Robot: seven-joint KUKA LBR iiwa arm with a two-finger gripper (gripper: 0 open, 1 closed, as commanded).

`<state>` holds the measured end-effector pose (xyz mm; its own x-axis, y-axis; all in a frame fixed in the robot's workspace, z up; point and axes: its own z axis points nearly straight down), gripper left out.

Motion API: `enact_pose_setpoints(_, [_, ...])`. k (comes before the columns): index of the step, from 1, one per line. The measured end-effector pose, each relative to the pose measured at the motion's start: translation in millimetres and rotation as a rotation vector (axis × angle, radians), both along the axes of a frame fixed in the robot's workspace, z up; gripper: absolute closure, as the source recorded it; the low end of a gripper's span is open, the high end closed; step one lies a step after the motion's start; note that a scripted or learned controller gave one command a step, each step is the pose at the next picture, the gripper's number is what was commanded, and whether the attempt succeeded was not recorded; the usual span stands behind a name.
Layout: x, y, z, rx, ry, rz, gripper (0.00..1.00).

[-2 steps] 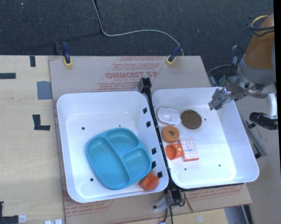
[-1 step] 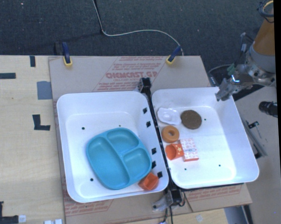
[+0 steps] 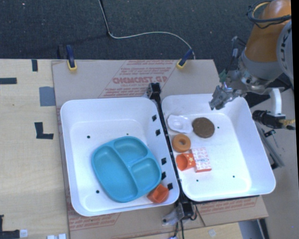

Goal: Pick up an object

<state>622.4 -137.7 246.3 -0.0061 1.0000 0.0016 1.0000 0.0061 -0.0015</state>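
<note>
Hovering over the far rim of the right-hand shallow white bin (image 3: pixel 260 151): grey arm with orange band (image 3: pixel 269 27), ending in the two-finger gripper (image 3: pixel 219 100), empty so far as can be seen, nothing caught in it; impossible to tell from this slant whether spread or pressed together. Best to choose a target standing apart from its neighbours, then come straight down over its middle before closing. Likely easiest: the flat brown round disc (image 3: pixel 203 127), lying near the gripper on the bin floor with bare white around most of its edge. Worth avoiding a descent too close to the bin wall, and worth keeping clear of the tighter cluster toward the divider. Left-hand shallow white bin (image 3: pixel 65 115): holding a large blue plastic plate with three compartments (image 3: pixel 127 167), lying flat and turned at an angle, and a small orange lumpy piece (image 3: pixel 158 194) tucked in the near corner, just beside the plate's edge. Right-hand bin, besides the disc: a small white box with red print (image 3: pixel 202 160), touching or nearly touching an orange-red piece (image 3: pixel 182 162); above these a tan ring-shaped doughnut (image 3: pixel 181 143); farther up, a small white rounded item (image 3: pixel 177 123), too pale against the floor to identify.
</note>
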Motion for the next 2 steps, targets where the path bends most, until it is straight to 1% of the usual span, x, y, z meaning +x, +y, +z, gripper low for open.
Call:
enact_pose_setpoints(1, [-1.0,44.0,-1.2,0.0,0.001,-0.001,1.0])
enact_pose_setpoints(2, [-0.1,101.3,-16.3,0.0,0.002,0.0,1.0])
